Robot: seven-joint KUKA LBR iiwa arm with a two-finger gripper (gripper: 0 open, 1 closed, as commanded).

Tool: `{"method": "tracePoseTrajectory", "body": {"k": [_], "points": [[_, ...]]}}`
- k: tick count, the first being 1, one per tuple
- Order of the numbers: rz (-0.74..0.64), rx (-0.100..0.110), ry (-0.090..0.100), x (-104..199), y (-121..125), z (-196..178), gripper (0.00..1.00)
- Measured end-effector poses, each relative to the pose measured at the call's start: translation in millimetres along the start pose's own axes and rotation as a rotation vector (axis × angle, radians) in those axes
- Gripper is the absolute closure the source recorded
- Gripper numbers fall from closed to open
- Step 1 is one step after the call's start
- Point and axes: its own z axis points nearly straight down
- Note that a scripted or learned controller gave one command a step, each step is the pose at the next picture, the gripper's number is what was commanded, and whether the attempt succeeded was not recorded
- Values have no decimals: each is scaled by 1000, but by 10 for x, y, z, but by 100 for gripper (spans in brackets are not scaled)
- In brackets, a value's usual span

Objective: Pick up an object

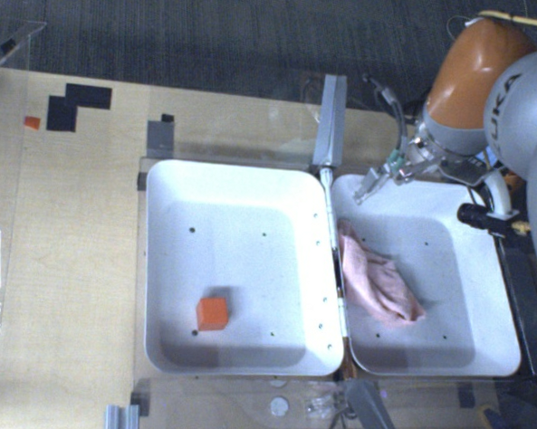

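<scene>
An orange block [212,314] is seen lying flat on the floor of the left bin [162,248], in its near-left part, close to the front wall but apart from it, with a small shadow thrown at its base. A pink cloth [378,281] is found crumpled in the right bin [490,295], bunched along that bin's left wall and stretched slantwise toward the middle of the floor; its upper end is pressed close to the wall shared with the other bin. The two bins are set side by side on the pale wooden desk [65,269], their inner walls touching along a metal rail [329,122] that runs away toward the far edge. The gripper [372,184] is held above the far-left corner of the right bin, tilted down and to the left, well apart from the cloth and far from the orange block. Nothing is seen between the fingers; whether they are spread or closed cannot be told, since they are small and blurred against the white rim. Behind the gripper, the orange band [472,67] and the grey arm [533,116] are seen at the upper right. On the desk's far-left part, black markers [76,105] and a small orange square [32,123] are laid.
</scene>
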Motion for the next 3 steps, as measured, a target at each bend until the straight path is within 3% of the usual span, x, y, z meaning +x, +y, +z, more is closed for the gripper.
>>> {"method": "tracePoseTrajectory", "body": {"k": [1, 2, 3], "points": [[-13, 5, 3, -108, -405, 314, 0], [-165, 3, 3, 78, -813, 963, 0], [31, 2, 1, -201, -328, 997, 0]]}}
